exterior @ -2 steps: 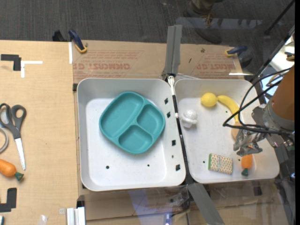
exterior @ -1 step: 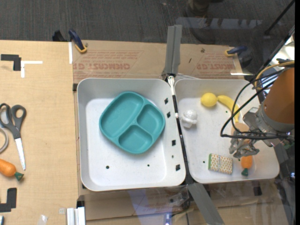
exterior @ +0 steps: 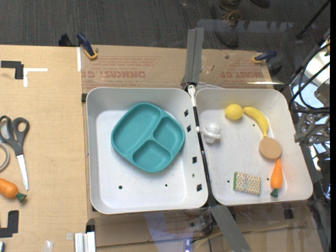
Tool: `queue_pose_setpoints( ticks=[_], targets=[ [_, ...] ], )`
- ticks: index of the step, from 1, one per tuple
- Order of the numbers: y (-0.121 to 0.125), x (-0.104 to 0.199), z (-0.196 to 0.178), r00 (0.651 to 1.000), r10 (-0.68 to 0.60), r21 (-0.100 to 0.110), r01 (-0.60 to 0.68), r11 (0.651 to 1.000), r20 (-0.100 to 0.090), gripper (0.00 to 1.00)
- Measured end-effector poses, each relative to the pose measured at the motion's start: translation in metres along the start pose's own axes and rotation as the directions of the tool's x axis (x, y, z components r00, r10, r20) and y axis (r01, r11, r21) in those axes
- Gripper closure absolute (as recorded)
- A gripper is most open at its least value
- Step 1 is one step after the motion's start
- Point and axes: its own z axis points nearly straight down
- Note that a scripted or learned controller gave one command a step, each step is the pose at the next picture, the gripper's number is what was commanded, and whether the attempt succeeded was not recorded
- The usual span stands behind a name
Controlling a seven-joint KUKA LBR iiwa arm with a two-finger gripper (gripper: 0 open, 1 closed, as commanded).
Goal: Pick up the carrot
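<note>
1. The carrot (exterior: 276, 174) is lying in the right bin (exterior: 299, 114), close to its right wall and near the front right corner, running roughly front to back with its green stub end pointing toward the front rim
2. Its upper end is sitting just beside, perhaps touching, a round tan disc (exterior: 270, 148); fingers coming down there are risking catching the disc and knocking or lifting it instead
3. The bin's sloping right wall is standing very near the carrot, so one finger is likely to be striking or riding up the wall, leaving the grasp skewed or closing on nothing
4. A small patterned packet (exterior: 247, 183) is lying to the carrot's left, near but apart; a wide approach from that side is risking dragging it along
5. The carrot is looking smooth and tapered, so I am judging that a pinch near either narrow end is liable to squirt it out
6. A second carrot-like orange thing (exterior: 9, 189) is resting on the wooden bench far to the left, beside the scissors (exterior: 16, 140), well outside both bins; a program picking by colour could be aiming at the wrong one
7. The arm's dark metalwork is showing at the right edge, and I cannot tell how the jaws are standing or whether they are holding anything
8. Red printing on the cardboard behind the bins is appearing upside down; it is too blurred to read with confidence
</note>
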Motion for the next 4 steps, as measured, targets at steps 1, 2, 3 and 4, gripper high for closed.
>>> queue_pose_setpoints(
  ticks=[1, 2, 3, 4],
  targets=[
    [-0.066, -0.028, 0.126, 0.996, -0.093, -0.002, 0.093, 0.996, 0.000, 1.00],
    [-0.040, -0.014, 0.228, 0.944, -0.329, -0.002, 0.329, 0.944, 0.000, 1.00],
    [0.014, -0.018, 0.107, 0.898, -0.441, -0.001, 0.441, 0.898, 0.001, 1.00],
    [0.033, 0.003, 0.223, 0.690, -0.724, 0.002, 0.724, 0.690, -0.003, 1.00]
  ],
)
